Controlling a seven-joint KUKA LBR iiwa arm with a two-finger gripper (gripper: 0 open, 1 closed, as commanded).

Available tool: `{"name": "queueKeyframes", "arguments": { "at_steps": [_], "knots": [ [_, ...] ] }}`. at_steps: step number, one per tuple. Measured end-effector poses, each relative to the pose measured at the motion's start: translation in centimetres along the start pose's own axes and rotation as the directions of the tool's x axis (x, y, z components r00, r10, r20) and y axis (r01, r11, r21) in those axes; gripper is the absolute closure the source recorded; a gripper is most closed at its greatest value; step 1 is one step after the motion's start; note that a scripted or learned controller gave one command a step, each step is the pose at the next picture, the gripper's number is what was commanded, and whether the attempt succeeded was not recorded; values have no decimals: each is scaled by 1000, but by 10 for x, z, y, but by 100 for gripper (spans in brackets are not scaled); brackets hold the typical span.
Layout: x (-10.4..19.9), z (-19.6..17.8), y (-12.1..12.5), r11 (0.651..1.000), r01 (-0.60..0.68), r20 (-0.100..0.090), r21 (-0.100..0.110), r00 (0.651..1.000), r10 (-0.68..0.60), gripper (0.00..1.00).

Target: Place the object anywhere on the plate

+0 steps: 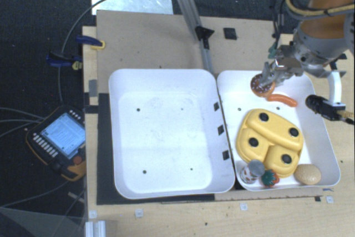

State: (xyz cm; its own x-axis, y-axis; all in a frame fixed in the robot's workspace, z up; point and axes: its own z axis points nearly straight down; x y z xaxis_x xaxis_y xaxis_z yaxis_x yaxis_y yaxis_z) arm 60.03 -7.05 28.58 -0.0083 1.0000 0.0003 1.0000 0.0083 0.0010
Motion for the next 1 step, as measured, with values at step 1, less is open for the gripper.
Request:
{"name": "queueKeyframes", "arguments": {
  "at_steps": [1],
  "knots": [
    [40,7,-7,1000,-2,1,0,1000,2,100]
  ]
}}
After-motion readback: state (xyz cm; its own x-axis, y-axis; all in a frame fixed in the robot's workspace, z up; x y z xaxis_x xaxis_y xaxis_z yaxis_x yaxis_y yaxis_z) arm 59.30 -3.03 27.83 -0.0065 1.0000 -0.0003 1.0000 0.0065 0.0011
